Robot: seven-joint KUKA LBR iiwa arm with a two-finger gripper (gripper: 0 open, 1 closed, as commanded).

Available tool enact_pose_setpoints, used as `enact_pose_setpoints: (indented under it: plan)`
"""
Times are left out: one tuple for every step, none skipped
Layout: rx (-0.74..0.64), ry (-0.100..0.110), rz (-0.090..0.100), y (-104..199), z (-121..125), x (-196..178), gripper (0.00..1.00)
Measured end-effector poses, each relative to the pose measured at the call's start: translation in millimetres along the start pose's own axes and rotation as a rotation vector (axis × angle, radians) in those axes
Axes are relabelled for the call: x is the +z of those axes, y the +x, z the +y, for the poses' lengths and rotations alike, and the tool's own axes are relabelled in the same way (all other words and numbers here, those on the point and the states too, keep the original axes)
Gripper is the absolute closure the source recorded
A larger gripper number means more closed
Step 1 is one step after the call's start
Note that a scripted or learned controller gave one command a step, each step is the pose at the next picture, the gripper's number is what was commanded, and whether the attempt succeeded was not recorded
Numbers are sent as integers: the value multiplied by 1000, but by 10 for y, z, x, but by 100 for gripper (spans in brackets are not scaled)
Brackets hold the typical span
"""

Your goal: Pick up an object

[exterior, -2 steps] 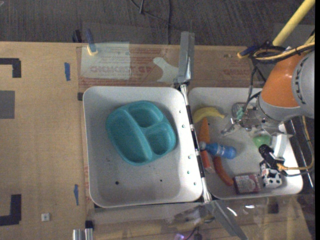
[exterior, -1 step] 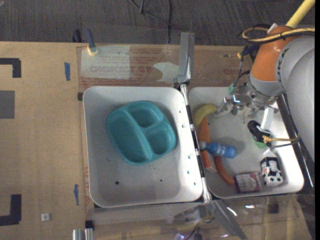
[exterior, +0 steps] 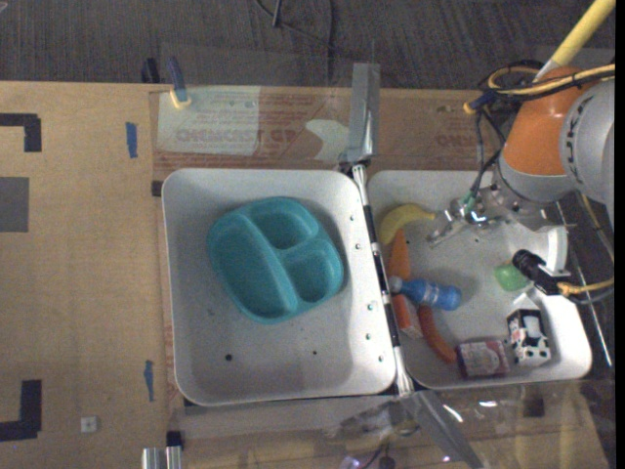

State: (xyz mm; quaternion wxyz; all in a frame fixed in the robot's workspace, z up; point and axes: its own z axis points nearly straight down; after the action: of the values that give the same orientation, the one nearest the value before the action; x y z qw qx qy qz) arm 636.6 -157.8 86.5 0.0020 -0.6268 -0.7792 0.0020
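A brown wooden bench (exterior: 78, 291) holds two smooth white bins. The left bin (exterior: 195, 360) has a big teal plate (exterior: 275, 257) with three dips. In the right bin (exterior: 488, 355), the gripper (exterior: 459, 219) hangs beside a yellow banana (exterior: 402, 220), apart; whether it is open, I cannot tell. A small blue bottle (exterior: 430, 294) lies below.

One fixed camera hangs above the counter (exterior: 78, 262) and looks down at a slant, far enough off to take in both bins whole. The left bin (exterior: 186, 360) sits near the frame's middle and the right bin (exterior: 571, 345) runs toward the right edge. The counter's far edge crosses the upper frame, with dark floor (exterior: 410, 18) beyond it; its left part fills the frame's left side. The arm (exterior: 562, 135) enters from the upper right.
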Motion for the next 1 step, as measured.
enact_pose_setpoints:
  plan:
    - [58,-7,-1,-535,196,-206,0]
